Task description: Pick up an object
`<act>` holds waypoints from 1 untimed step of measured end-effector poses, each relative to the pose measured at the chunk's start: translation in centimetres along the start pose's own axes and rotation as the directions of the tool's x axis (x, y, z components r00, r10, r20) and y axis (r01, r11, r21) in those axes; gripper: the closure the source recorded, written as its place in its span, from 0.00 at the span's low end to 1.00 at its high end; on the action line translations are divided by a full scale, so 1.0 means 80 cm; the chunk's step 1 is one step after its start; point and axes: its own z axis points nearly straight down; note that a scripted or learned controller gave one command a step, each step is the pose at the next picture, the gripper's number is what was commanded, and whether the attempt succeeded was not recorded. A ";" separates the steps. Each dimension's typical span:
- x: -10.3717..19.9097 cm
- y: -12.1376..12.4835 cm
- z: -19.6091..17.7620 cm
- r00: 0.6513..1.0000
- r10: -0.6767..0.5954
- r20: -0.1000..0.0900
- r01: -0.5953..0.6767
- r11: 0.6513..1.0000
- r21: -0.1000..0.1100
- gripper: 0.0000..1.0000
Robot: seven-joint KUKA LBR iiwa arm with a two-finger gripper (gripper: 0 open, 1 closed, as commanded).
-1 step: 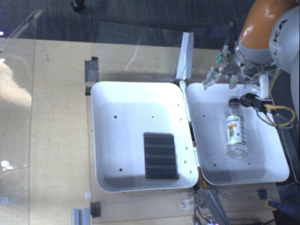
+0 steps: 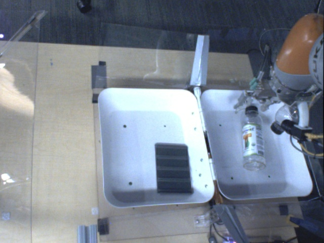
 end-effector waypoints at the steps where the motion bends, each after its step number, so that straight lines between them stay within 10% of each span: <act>1: -0.014 -0.022 0.099 0.994 -0.111 0.001 0.111 0.994 -0.004 0.00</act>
